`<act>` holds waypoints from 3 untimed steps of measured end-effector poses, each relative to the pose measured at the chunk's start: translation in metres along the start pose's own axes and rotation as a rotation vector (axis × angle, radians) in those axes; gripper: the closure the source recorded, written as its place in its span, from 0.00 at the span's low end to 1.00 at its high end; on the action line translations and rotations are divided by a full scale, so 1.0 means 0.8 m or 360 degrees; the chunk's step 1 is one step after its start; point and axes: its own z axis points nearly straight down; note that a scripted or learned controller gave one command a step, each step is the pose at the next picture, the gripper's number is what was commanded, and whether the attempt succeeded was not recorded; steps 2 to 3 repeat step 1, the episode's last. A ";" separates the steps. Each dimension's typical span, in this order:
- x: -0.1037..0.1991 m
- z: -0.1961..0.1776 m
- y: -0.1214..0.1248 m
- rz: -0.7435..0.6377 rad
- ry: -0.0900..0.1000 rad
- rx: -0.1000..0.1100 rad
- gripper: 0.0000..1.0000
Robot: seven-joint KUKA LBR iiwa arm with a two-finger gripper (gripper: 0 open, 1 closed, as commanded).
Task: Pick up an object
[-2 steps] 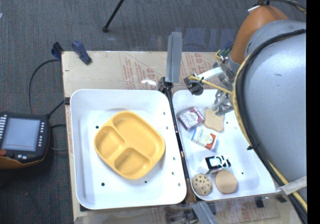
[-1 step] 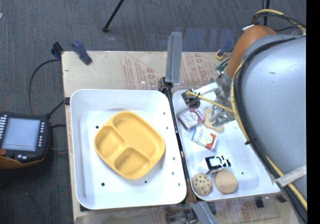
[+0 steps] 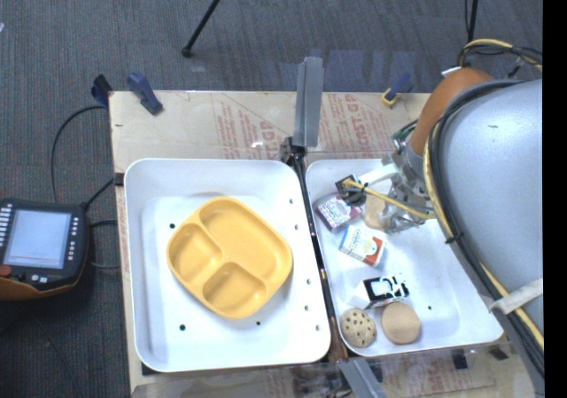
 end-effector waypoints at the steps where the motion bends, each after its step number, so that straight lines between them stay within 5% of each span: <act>1: 0.027 -0.124 -0.151 -0.0003 0.0006 0.0004 1.00; 3: 0.027 -0.124 -0.151 -0.0003 0.0006 0.0004 1.00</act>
